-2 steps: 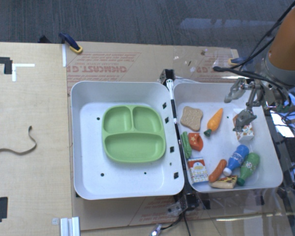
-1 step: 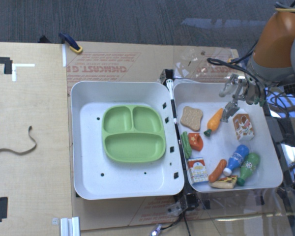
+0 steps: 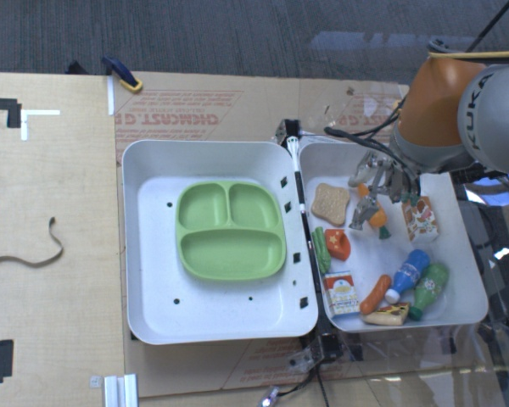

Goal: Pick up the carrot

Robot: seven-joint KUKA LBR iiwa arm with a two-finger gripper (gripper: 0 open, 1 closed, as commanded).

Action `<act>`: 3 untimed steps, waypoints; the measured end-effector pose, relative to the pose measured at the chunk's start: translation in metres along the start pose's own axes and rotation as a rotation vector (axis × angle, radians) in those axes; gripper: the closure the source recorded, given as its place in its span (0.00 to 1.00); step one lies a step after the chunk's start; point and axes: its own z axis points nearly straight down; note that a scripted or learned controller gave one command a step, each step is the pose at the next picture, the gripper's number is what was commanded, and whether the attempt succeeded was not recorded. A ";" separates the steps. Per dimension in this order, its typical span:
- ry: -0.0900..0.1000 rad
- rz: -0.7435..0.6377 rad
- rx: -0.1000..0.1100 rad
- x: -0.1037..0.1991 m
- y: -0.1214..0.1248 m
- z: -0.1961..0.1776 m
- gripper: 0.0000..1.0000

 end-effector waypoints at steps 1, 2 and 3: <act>-0.007 -0.003 0.001 -0.002 0.001 -0.011 1.00; 0.000 0.218 0.000 0.000 0.070 -0.100 1.00; 0.000 0.218 0.001 0.000 0.070 -0.100 0.00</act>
